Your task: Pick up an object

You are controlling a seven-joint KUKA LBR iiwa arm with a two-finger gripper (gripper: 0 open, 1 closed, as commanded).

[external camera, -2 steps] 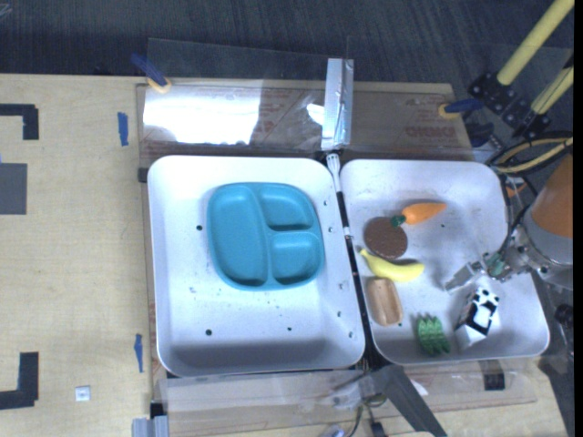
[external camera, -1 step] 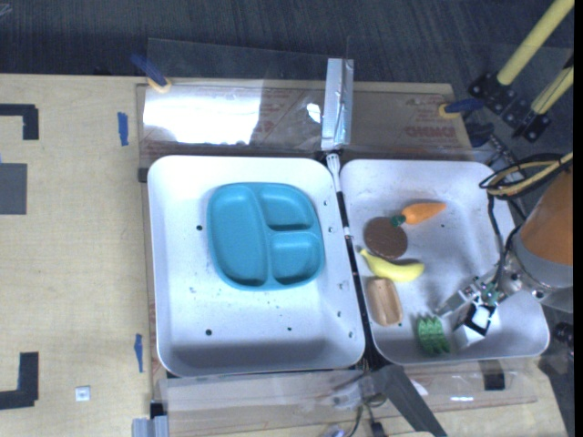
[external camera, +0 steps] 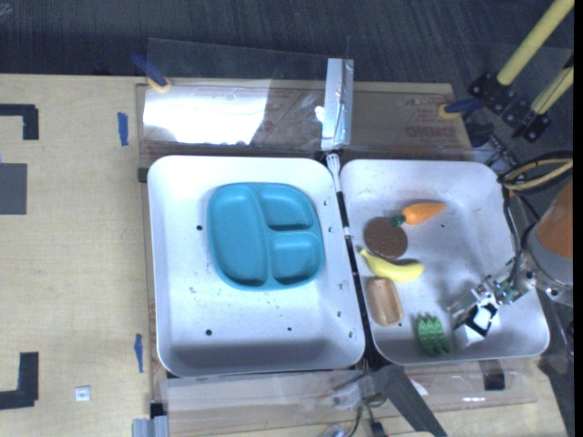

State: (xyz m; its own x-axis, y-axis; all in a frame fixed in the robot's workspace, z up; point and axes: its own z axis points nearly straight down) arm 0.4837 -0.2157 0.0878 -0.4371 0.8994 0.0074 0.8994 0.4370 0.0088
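The right bin (external camera: 474,185) holds an orange carrot (external camera: 424,212), a round brown cookie (external camera: 385,238), a yellow banana (external camera: 394,268), a tan bread piece (external camera: 384,300) and a green ridged block (external camera: 432,333). My gripper (external camera: 481,309) hangs low over the right bin's front right corner, to the right of the green block and apart from it. I see nothing between its fingers. The arm's orange band (external camera: 557,230) shows at the right edge.
The left bin (external camera: 173,271) holds a blue divided plate (external camera: 267,234). A clear plastic panel (external camera: 237,107) and a metal post (external camera: 337,103) stand behind the bins. Yellow bars (external camera: 542,30) and cables sit at the upper right.
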